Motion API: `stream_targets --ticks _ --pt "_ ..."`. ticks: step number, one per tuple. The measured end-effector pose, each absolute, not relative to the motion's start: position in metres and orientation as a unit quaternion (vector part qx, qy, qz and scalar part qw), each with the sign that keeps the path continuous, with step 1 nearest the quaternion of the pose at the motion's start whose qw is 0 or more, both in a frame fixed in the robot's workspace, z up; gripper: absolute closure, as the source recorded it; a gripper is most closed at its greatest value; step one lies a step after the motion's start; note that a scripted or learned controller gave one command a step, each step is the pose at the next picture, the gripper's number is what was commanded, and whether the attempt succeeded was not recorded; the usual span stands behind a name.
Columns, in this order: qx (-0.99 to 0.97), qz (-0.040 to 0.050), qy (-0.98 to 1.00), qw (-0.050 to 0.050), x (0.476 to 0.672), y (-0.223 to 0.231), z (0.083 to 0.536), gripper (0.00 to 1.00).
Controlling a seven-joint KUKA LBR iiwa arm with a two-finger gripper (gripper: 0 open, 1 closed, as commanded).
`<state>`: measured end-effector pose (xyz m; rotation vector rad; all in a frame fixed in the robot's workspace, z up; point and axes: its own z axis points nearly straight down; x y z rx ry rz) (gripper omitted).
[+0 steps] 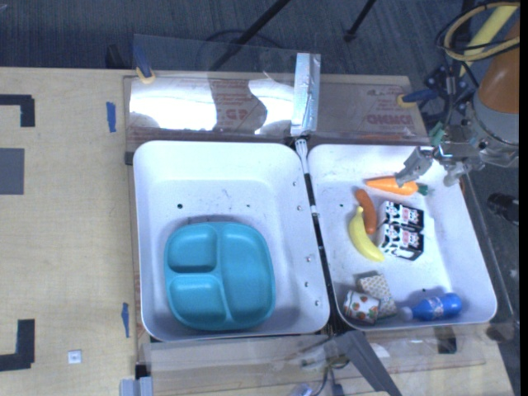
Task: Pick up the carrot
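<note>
The carrot [389, 186] lies on its side near the back of the right bin [470, 254], orange, with its green stub pointing right. My gripper [427, 179] hangs over the bin's back right part, open, with its fingers spread. Its left finger [410, 168] slants down over the carrot's thick end; I cannot tell whether it touches. The right finger [452, 176] stands apart to the right, and the green stub lies just below the gap between the two.
Just in front of the carrot lie a red-orange sausage [368, 209], a banana [363, 236] and a black-and-white packet [403, 229]. Near the front wall sit a patterned cup [363, 305] and a blue bottle [436, 306]. The left bin [165, 172] holds a blue divided plate [220, 272].
</note>
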<state>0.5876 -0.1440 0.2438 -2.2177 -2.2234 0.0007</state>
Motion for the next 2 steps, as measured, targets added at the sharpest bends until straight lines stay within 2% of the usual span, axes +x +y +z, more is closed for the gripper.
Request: stream_targets --ticks 1,2 --pt "-0.651 -0.0003 -0.759 -0.001 0.633 -0.175 0.165 0.00" --pt "-0.591 -0.0005 -0.807 -0.003 0.596 -0.210 0.245 0.00"
